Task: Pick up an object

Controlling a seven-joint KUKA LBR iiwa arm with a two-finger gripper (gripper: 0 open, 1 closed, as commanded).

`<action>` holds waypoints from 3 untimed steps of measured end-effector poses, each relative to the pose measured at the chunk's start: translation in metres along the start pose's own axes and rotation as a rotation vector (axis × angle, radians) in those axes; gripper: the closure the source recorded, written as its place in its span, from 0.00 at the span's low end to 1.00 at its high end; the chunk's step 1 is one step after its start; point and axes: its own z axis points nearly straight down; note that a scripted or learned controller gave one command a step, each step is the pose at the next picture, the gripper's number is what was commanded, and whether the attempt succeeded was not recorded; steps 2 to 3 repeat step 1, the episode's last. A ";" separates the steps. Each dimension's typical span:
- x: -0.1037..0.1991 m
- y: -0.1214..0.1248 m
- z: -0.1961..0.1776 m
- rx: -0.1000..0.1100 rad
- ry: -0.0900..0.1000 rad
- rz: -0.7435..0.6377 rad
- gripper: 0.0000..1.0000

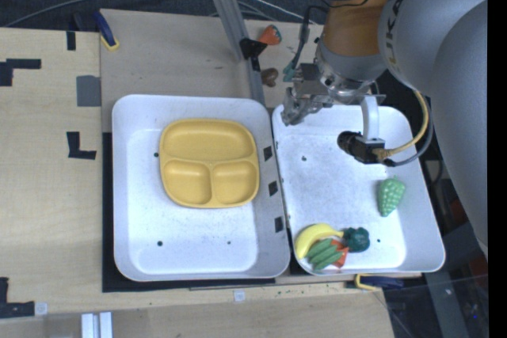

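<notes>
banana (314, 235) bottom of right bin (412, 249), curved, long axis roughly left-right; jaws (295, 113) state unclear.

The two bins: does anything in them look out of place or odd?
Nothing is spilled or damaged. The yellow plate lies flat in the left bin; toy food bunches in the right bin's near corner.

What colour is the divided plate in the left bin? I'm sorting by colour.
Yellow, seen in the camera view: the divided plate.
</notes>
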 end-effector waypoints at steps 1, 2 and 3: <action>0.055 0.004 0.007 -0.001 0.000 -0.001 1.00; 0.055 0.004 0.007 -0.001 0.000 -0.001 1.00; 0.055 0.004 0.007 -0.001 0.000 -0.001 1.00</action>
